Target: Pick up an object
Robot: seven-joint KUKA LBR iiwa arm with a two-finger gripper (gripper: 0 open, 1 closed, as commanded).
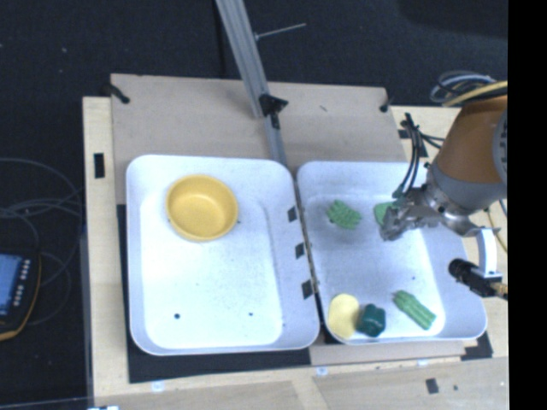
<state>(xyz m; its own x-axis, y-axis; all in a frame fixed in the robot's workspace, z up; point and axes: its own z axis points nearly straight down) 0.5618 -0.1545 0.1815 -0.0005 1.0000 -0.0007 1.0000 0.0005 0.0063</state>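
Two white bins sit side by side on the bench, and the arm [473, 156] reaches in from the right over the right bin [444, 254], its orange band bulging above the grey wrist. The gripper [395, 222] hangs low in the upper middle of that bin, pointing down and leftward. Its tip is a dark blur against the white floor, and a green object [382, 212] peeks out just at its left side, touching or partly hidden by it; whether that piece sits between the jaws cannot be told.

Just left of the gripper, a little apart, lies a ridged green toy [344, 214]. Nearer the camera and slightly to the right of the gripper lies an elongated green piece [414, 309], tilted, close to the bin's front wall. Further left along that front wall, a pale yellow object [344, 313] rests in the corner, with a dark teal block [371, 320] touching its right side.

Well to the gripper's left, across the divide, the left bin [205, 314] holds a yellow bowl [202, 207], upright, in its far half. A grey metal pole [244, 45] slants up from between the bins at the back.
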